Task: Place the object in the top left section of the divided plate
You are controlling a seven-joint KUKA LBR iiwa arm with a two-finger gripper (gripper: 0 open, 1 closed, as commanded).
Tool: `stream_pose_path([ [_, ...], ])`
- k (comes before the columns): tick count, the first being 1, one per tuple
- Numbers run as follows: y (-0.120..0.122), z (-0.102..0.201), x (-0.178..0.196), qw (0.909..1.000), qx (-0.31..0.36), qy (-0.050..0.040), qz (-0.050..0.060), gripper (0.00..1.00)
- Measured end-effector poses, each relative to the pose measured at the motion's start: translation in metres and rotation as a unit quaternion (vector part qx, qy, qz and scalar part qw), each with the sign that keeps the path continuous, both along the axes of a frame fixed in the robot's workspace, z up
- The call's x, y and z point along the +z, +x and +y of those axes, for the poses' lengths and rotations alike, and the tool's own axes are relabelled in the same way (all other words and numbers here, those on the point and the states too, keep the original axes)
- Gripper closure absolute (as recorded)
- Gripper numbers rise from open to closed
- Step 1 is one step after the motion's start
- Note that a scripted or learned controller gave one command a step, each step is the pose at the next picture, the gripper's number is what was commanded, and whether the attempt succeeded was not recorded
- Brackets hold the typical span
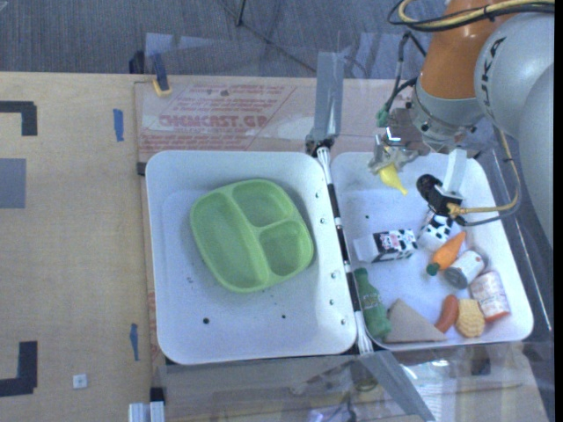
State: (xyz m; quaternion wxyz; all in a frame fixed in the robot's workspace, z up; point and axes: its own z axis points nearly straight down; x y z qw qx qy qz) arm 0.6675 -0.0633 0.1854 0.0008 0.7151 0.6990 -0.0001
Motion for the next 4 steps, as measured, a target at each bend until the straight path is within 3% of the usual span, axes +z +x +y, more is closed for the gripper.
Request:
stream_pose_path([
  [1,-0.001,0.069,0.0,0.9979,0.065,0.0008,0.001,1.0],
  [2,-0.006,0.151,0.0,0.9983,0.058,0.0008,0.0,1.0],
  [3,-0.007,0.179,-0.07,0.9959,0.09,0.002,0.009,1.0],
  [4,-0.001,0.17,-0.082,0.9907,0.135,0.0055,0.008,1.0],
])
